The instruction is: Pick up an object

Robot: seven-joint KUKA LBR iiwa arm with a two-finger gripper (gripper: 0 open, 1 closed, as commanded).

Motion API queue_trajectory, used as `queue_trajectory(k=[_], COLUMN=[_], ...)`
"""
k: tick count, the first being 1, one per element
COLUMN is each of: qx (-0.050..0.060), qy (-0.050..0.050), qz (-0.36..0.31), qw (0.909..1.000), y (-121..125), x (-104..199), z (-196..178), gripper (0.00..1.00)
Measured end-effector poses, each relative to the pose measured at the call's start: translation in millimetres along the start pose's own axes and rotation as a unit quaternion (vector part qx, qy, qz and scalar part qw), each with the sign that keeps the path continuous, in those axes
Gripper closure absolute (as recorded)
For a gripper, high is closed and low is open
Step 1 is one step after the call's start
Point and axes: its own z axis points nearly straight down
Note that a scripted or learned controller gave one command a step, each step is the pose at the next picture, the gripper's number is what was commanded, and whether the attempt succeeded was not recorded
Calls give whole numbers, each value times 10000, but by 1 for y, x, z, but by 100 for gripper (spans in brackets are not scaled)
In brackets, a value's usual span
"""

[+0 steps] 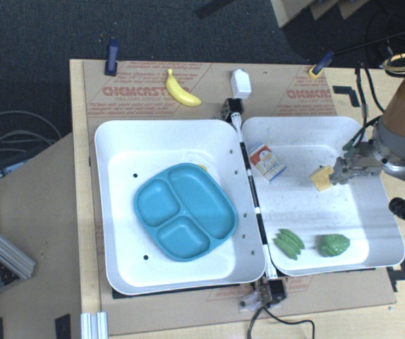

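The end effector [338, 174] sits low in the right bin [372, 256], touching the yellow block [322, 179] near the bin's middle. You cannot tell its state from this slant; if it is only beside the block, lifting may nudge it away.

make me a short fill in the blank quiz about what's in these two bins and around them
1. The blue divided tray lies in the ___ bin.
2. The banana lies on the cardboard, ___ both bins.
3. The gripper sits beside a small ___ block in the right bin.
4. Near the right bin's front edge lie ___ green items.

Missing words: left; outside; yellow; two
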Motion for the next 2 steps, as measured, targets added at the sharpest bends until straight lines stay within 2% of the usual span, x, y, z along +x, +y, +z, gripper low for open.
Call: queue_trajectory(k=[1, 2], qx=[-8, -7], qy=[-6, -5], qz=[-2, -3], qw=[10000, 10000], y=[16, 37], x=[7, 18], z=[-34, -33], gripper=[100, 100])
